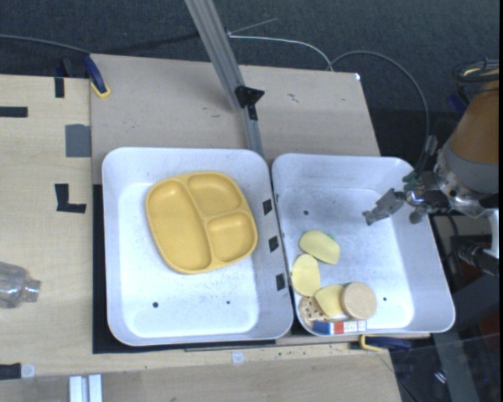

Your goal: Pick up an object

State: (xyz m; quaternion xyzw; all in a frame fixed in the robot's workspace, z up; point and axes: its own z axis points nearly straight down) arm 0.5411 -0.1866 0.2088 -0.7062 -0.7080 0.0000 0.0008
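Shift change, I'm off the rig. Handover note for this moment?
Gripper: over the right white bin's upper right part, holding nothing; finger state unclear.
Things: flat yellow pieces and a round tan disc clustered near the right bin's front left corner. Yellow three-compartment plastic plate lies in the left white bin.
Done: nothing picked.
Left: descend on one item, grasp, lift.
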